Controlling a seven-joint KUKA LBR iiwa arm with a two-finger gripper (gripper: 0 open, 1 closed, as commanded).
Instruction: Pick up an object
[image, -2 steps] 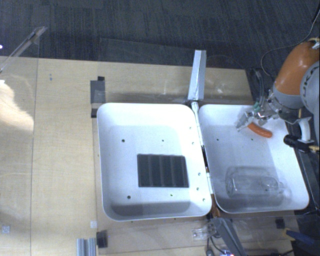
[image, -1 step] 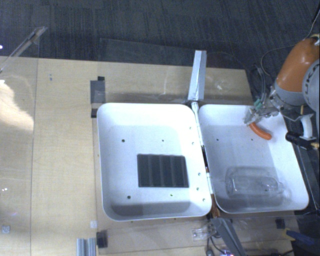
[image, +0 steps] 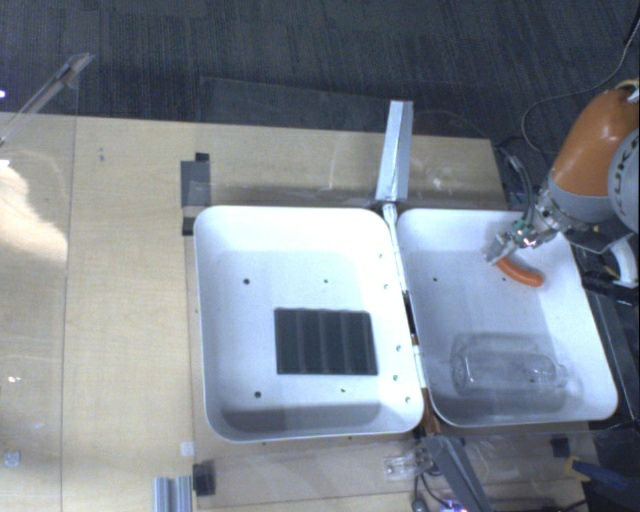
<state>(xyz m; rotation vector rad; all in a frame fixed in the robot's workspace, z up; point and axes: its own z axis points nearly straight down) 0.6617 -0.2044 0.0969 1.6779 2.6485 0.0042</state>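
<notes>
Orange sausage-shaped object (image: 522, 272), maybe a toy hot dog or carrot, is lying in the upper right part of the right bin (image: 590, 395), and it is looking like the pick target. Gripper (image: 515, 243) is hovering just above its left end, near or touching, contact unclear; finger spread is too small and blurred to read, so cannot tell if wide or closed, and nothing is visibly held. To grip well, the fingers should be straddling the short width, centring on the middle rather than the left tip, then dropping straight down and closing. Long axis is running left-to-right in the view, tilting slightly down toward the right; ends look alike, no clear pointing direction. Further out, a clear plastic container (image: 505, 365) is lying in the same bin's lower part, well apart. The left bin (image: 215, 300) is holding a dark ribbed rectangular pad (image: 325, 341).
</notes>
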